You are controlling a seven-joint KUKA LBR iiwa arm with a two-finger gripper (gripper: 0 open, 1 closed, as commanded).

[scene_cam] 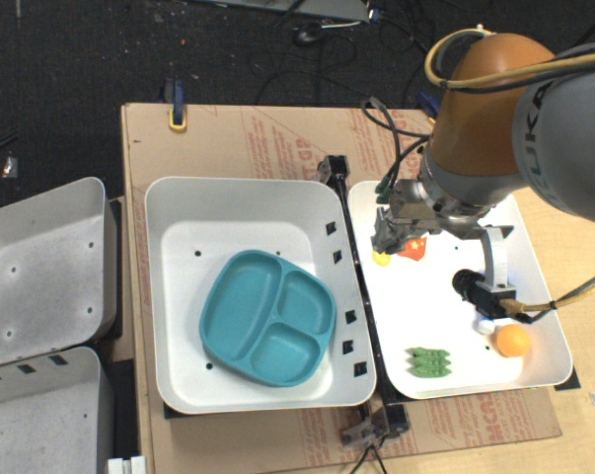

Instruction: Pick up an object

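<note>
Mia: Where is the gripper (389, 237)?

Ben: It is low in the right bin (430, 304), up near 11 o'clock, close to the wall between the two bins.

Mia: Is it holding something?

Ben: I can't see anything in it. I can't tell if it is open or closed. The big arm (484, 97) hangs over it and hides most of it.

Mia: What is near it?

Ben: A red thing (413, 250) sits just beside it, at about 4 o'clock from the tip. A yellow bit (382, 259) peeks out right under it, at 6 o'clock. Both are so close that I can't tell if they touch it.

Mia: What are they?

Ben: They are too small to tell. The gripper covers part of each one, so I can't see their whole shape.

Mia: What else is in that bin?

Ben: Green pods (428, 362) lie at 6 o'clock, well away from the gripper. An orange ball (512, 341) sits at 4 o'clock, near the rim. Nothing is touching those two.

Mia: And the left bin (179, 215)?

Ben: It has a blue plate (267, 319) with three parts. The plate lies flat in the middle, a bit toward 5 o'clock. It is well apart from the gripper, on the other side of the wall.
</note>
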